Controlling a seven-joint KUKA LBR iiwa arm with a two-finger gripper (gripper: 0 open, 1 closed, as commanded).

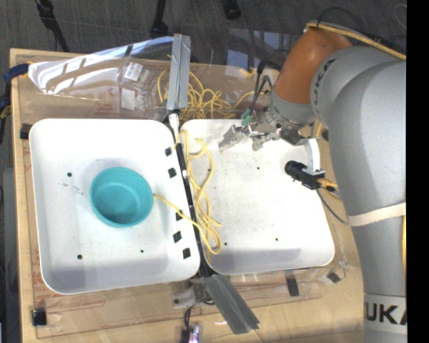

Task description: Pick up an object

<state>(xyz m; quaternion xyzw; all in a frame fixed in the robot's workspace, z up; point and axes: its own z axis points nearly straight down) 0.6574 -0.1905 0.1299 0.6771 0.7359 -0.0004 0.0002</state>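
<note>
Arm reaches in over the right bin, near that bin's far edge. Left bin holds the one pickable thing: a teal bowl, upright, about mid-floor, well apart from the gripper. Gripper hangs above the right bin's far-left corner, fingers spread, nothing between them. Yellow cord trails along the divider. Judged step: approach, no grasp yet. Next: cross the divider, descend on the bowl rim, close.
</note>
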